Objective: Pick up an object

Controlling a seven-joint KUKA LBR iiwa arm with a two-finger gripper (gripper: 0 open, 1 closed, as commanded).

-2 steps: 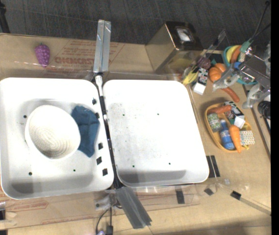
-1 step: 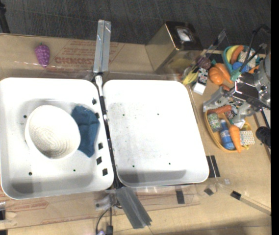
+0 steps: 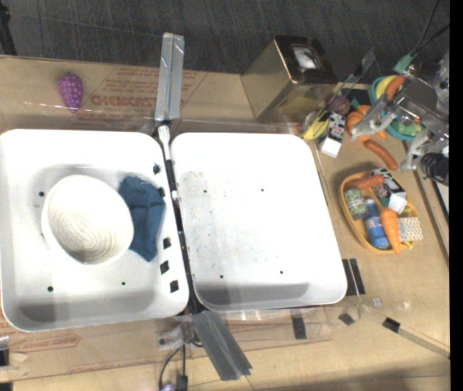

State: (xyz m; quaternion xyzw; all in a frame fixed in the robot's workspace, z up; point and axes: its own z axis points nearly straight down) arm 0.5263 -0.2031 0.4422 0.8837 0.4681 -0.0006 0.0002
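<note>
Two shallow white plastic bins sit side by side on the brown counter [image 3: 394, 300]. In the left bin [image 3: 19, 300] lies a round cream woven hat [image 3: 89, 218], and a crumpled dark blue cloth [image 3: 143, 214] touches the hat's right edge, close to the divider between the bins. The right bin [image 3: 255, 218] shows its bare, lightly speckled floor. On the counter behind the left bin rests a small purple grape-like toy [image 3: 71, 90]. To the right of the bins stands a yellow oval basket [image 3: 347, 206] of mixed colourful items, with a heap of bright toys [image 3: 377, 108] behind it.
</note>
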